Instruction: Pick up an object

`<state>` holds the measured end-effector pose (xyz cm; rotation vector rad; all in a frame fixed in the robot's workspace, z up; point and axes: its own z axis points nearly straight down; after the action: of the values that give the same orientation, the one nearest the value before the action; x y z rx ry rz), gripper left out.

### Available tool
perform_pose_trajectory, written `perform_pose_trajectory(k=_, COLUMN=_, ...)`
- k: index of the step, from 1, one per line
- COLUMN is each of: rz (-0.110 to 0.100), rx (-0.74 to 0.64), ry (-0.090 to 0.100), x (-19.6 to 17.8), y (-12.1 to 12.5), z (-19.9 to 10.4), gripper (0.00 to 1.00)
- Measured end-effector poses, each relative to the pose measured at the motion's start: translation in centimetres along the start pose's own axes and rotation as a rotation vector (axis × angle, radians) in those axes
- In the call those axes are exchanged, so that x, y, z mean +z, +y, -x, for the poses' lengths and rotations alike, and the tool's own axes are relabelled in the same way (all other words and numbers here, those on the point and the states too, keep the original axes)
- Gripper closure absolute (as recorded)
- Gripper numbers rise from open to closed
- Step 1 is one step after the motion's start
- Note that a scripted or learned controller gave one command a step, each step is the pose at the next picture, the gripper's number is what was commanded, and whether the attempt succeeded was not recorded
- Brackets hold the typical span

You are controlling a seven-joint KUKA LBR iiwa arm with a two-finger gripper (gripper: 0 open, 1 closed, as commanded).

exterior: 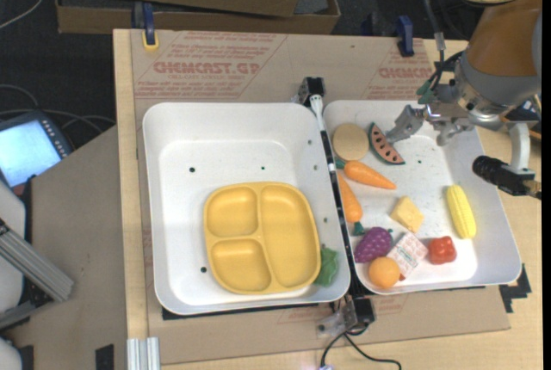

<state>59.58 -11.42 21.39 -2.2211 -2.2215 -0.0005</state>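
Above the right shallow white bin (495, 269), near its far edge, the two-finger gripper (411, 124) is seen reaching in. Whether the fingers are wide or narrow cannot be told; nothing is seen held between them. Just below and left of the fingers lies the watermelon slice with red flesh and green rind (386, 144), with the round tan disc (350, 141) beside it and the orange carrot (368, 175) a little further down. Likely risk: the thin curved slice could be pushed flat or slid into the disc instead of being gripped. A descent slightly off could also catch the bin wall. The yellow divided plate (261, 237) in the left bin is well apart.
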Motion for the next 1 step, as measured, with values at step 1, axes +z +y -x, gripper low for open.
perform_pose_trajectory(k=1, rz=0.011, rx=0.0, ry=-0.002, x=10.58, y=0.08, z=-1.74, gripper=0.0)
